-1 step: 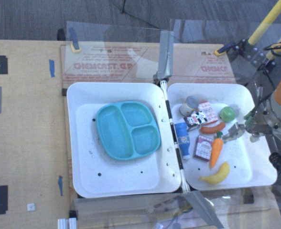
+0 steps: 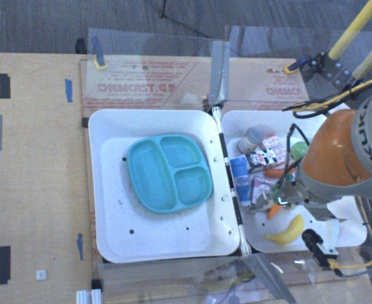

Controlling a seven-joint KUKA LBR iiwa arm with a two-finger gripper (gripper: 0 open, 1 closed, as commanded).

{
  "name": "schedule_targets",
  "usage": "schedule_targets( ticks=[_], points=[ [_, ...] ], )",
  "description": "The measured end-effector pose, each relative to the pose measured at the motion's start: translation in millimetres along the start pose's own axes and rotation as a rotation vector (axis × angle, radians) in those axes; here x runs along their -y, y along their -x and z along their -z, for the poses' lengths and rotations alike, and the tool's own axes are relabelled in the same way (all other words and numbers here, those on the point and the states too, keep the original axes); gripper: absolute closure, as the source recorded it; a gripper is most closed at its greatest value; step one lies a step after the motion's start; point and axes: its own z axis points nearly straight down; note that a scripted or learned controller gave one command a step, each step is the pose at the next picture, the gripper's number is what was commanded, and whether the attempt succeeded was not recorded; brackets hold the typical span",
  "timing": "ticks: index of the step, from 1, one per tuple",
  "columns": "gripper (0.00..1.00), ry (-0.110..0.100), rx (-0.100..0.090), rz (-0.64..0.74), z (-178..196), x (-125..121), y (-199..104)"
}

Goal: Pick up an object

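- Two shallow white bins sit side by side on the bench: the left bin (image 2: 104, 189) and the right bin (image 2: 353, 233), meeting at a middle wall.
- One grey arm (image 2: 341, 160) with an orange band reaches over the right bin from the right edge and covers much of it.
- One turquoise plate (image 2: 170, 171) with three compartments lies in the left bin, a little above its middle and nearer the middle wall than the left wall; it is the sole thing in that bin.
- One gripper (image 2: 268, 202) hangs low over the middle of the right bin, among the small things; whether its fingers are apart or together cannot be told, and nothing can be seen held.
- One yellow banana (image 2: 287, 229), curved and smooth, lies near the right bin's front edge, just below the gripper.
- One blue packet (image 2: 240, 177), upright along the middle wall of the right bin, lies left of the gripper.
- One white box with red marks (image 2: 273, 147) lies toward the back of the right bin, with a dark-printed thing just beside it that is too small to name.
- One grey round can (image 2: 254, 135) lies at the back of the right bin, beside a pale rounded thing nearer the middle wall.
- One green ball (image 2: 298, 149) shows at the arm's edge, right of the white box.
- One small orange piece (image 2: 273, 211) lies right under the gripper, above the banana.
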Motion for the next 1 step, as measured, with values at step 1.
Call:
schedule_targets(
  ticks=[1],
  points=[
    [1.0, 0.006, 0.004, -0.005, 10.1, -1.3, 3.1]
  ],
)
